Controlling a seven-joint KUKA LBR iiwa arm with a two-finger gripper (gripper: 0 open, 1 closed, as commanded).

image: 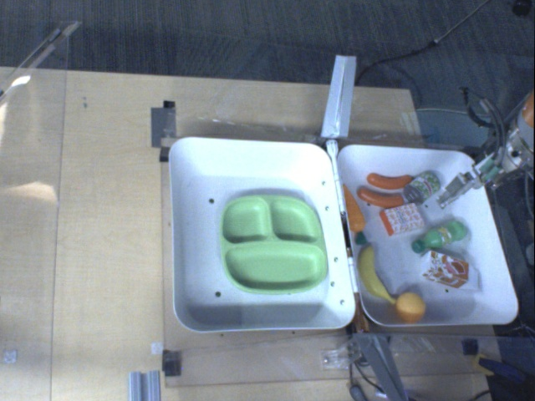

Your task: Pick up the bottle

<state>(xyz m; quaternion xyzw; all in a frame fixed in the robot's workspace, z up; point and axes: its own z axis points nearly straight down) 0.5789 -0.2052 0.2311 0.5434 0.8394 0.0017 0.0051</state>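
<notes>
1. While the gripper (pixel 456 190) is hovering over the right bin (pixel 501 307), its finger state is unclear.
2. Lying near the bin's middle, the green bottle (pixel 438 237) is sitting just nearer than the gripper.

My wrist (pixel 525 119): a small patch of orange casing at the frame's right edge.
My cabling (pixel 489 122): thin dark cables looping beside the wrist.
My gripper (pixel 456 189): pale grey metal; a slender, elongated finger with a light tip.
My gripper mount (pixel 501 161): silver-grey blocky hardware, details blurred.
</notes>
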